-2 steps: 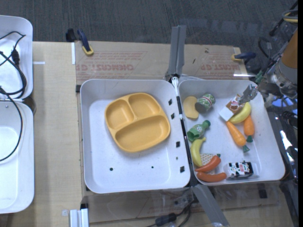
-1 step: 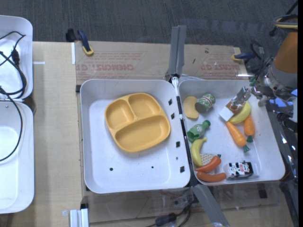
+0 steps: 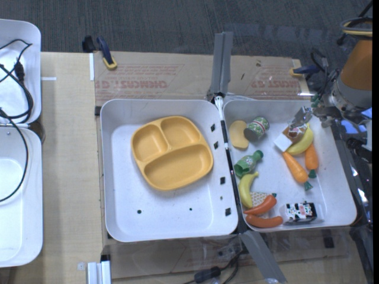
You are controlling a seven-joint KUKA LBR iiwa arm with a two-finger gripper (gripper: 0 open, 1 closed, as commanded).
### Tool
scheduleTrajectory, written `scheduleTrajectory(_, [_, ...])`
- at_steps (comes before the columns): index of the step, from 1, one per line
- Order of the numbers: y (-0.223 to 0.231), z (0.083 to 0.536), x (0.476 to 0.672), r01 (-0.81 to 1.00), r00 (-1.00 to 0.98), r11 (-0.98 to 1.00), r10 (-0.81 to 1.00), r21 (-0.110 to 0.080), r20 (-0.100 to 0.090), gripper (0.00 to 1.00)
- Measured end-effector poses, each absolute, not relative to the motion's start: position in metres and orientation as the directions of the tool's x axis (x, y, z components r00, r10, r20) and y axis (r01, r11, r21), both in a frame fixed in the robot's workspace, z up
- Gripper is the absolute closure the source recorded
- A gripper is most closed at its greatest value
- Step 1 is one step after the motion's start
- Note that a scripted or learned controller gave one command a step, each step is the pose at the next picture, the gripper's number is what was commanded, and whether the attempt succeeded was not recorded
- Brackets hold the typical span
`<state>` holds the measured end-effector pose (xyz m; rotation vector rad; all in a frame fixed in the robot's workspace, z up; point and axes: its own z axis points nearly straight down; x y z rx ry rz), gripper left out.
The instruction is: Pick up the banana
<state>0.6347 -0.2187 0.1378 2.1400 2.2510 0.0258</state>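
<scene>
Banana [image 3: 245,188] lies lower left in the right bin [image 3: 340,176], just below a green bottle [image 3: 247,162] and touching two red sausages [image 3: 262,212]. Going left to right — a yellow divided plate [image 3: 172,152] sits in the left bin [image 3: 118,206], then the banana, two carrots [image 3: 301,163], and a second banana [image 3: 302,141] under the gripper [image 3: 308,116] at the upper right. Whether its jaws are parted or closed I cannot tell.

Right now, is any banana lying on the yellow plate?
No. The yellow plate in the left bin carries nothing, and both bananas lie in the right bin.
</scene>
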Motion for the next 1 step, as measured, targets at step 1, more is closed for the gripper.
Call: scheduleTrajectory(1, [-0.2192,0.1369,0.6368,0.996,-0.083,0.084,0.996,0.041,-0.017,0.0])
